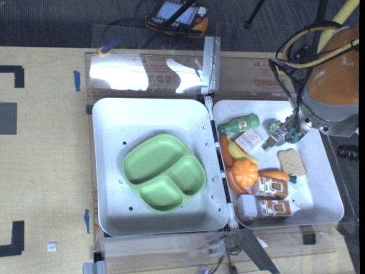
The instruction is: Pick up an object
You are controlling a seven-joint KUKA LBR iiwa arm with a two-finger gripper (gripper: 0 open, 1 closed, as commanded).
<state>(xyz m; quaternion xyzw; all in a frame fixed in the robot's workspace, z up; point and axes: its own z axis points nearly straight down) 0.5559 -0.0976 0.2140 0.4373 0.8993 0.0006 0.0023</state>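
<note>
Gripper (pixel 283 131): being held low over the right bin (pixel 325 207), near its back; whether the fingers are apart or together cannot be told. Green bottle (pixel 239 123), toast slice (pixel 292 162), pumpkin (pixel 245 173), carrot (pixel 224 150), banana (pixel 239 148) and two juice cartons (pixel 271 197) are being kept in that bin. Green divided plate (pixel 164 172) is being kept in the left bin (pixel 114 119).

Arm (pixel 333 79) cut by right edge; pincer (pixel 283 131) fingers indistinct.
</note>
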